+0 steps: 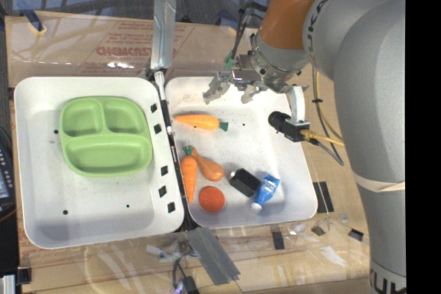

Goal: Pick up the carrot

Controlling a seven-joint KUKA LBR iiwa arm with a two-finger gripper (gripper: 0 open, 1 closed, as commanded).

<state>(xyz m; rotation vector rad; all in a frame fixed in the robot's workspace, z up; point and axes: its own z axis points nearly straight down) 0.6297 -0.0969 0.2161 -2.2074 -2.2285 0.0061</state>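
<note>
1. Right now the gripper hangs over the upper part of the right bin, near its back wall, at upper centre of the frame. Fingers spread apart, nothing between them.
2. Key relation: the nearest carrot lies just below and slightly left of the gripper in frame, near but apart. Its long axis runs approx. left-right, green stub at the right end, orange tip pointing at the divider between the bins.
3. Judgement: next move likely needs a short drop down-frame and left, w/ fingers set across that left-right axis.
4. Second carrot sits lower in frame, against the right bin's left wall, long axis approx. up-down. Farther from the gripper, so the poorer candidate.
5. Count, right bin: 2 carrots, 1 orange drumstick-shaped toy touching the second carrot, 1 orange ball, 1 black item, 1 blue-white item just beside it.
6. Count, left bin: 1 green divided plate, 3 compartments.
7. Risk, as a guess: several orange things close together; wrong pick possible.
</note>
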